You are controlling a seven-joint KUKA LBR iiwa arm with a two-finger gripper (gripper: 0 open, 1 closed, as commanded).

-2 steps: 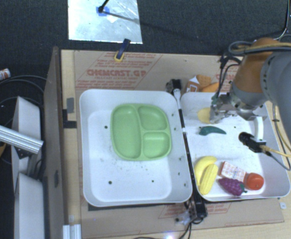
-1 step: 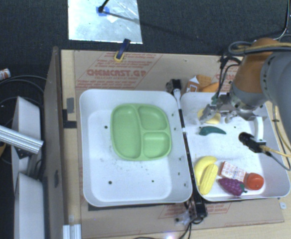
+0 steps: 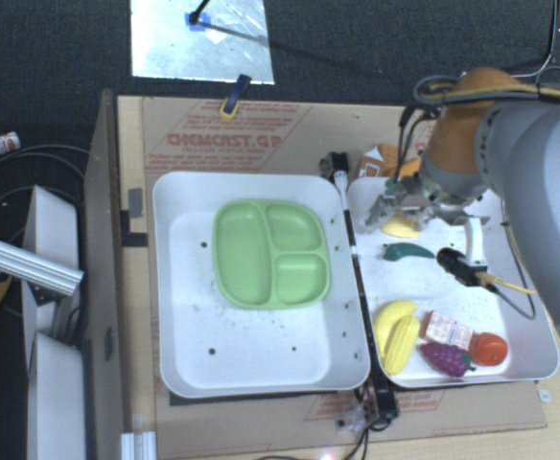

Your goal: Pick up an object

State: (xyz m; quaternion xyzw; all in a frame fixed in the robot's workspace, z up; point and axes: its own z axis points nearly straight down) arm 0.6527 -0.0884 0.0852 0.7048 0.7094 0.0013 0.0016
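Toys lie in the right bin [image 3: 547, 353], nearest the camera and well below the claw — banana [image 3: 396, 332], purple grapes [image 3: 446, 358], tomato [image 3: 489, 349], small red-and-white box [image 3: 446, 330]. Closer to the claw lies a dark green pepper [image 3: 408, 251]. A pale yellow object [image 3: 402, 225] sits right at the claw [image 3: 407, 209]; whether the claw grips it, I cannot tell. Left of the claw, a green divided plate [image 3: 268, 254] rests in the other bin [image 3: 186, 353].

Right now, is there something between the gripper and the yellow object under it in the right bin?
Nothing visible does. The gripper hangs right over the pale yellow object at the right bin's far end; the green pepper lies beside, nearer the camera.
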